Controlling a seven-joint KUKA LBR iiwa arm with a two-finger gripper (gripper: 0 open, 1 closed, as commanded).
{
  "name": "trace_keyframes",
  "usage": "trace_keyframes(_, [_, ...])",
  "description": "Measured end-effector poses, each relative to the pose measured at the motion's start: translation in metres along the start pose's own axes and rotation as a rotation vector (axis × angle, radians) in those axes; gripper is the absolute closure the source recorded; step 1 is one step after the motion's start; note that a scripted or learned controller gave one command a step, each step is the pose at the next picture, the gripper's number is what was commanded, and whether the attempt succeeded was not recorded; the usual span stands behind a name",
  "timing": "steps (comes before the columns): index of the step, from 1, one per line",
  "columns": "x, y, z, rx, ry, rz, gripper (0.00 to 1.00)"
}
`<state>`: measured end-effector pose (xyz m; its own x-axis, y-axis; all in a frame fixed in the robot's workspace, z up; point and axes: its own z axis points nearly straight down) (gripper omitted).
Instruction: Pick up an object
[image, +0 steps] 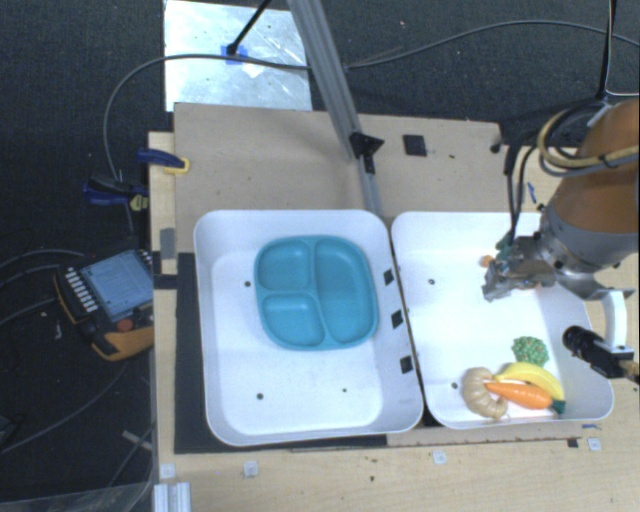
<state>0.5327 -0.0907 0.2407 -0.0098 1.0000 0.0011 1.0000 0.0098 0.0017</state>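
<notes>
In the right bin (450, 330), near its front right corner, lie a tan croissant-shaped pastry (483, 393), an orange carrot (521, 395), a yellow banana (535, 376) and a green broccoli piece (530, 350), packed close together. My gripper (503, 281) hangs over the upper right part of that bin, above and behind the food pile, apart from it. Nothing shows between its fingers.
The left bin (230, 370) holds a blue divided plate (315, 292). A grey pole (335, 85) slants across the bench behind the bins. Clamps and a small device (108, 290) lie off the bench's left side. Cables hang at the right.
</notes>
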Motion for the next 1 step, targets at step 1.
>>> trace_keyframes(1, [0.0524,0.0024,0.0125,0.0,0.0,0.001,1.0])
